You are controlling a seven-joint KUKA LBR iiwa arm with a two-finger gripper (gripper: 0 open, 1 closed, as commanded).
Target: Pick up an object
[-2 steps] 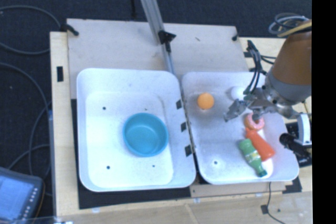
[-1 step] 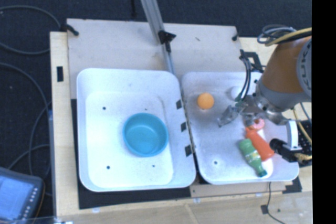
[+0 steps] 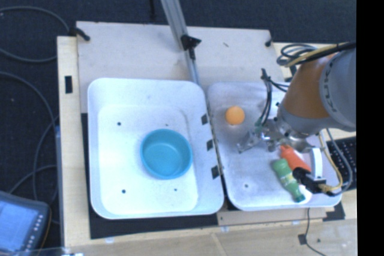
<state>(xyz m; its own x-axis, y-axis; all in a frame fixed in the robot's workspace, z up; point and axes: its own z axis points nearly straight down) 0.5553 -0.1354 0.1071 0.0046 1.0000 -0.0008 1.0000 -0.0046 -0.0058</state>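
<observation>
An orange ball (image 3: 234,116) lies in the right bin (image 3: 240,189), towards its far left. My gripper (image 3: 251,142) sits low over the middle of this bin, just below and to the right of the ball, with nothing visibly held. A green elongated object (image 3: 287,177) and an orange-red object (image 3: 293,156) lie by the bin's right side, close under the wrist. The orange-banded arm (image 3: 306,93) covers the bin's far right corner.
A blue bowl (image 3: 166,153) stands in the middle of the left bin (image 3: 120,99). A slanted metal pole (image 3: 171,3) runs from the top down to the gap between the bins. Cables (image 3: 333,180) trail at the right bin's near right corner.
</observation>
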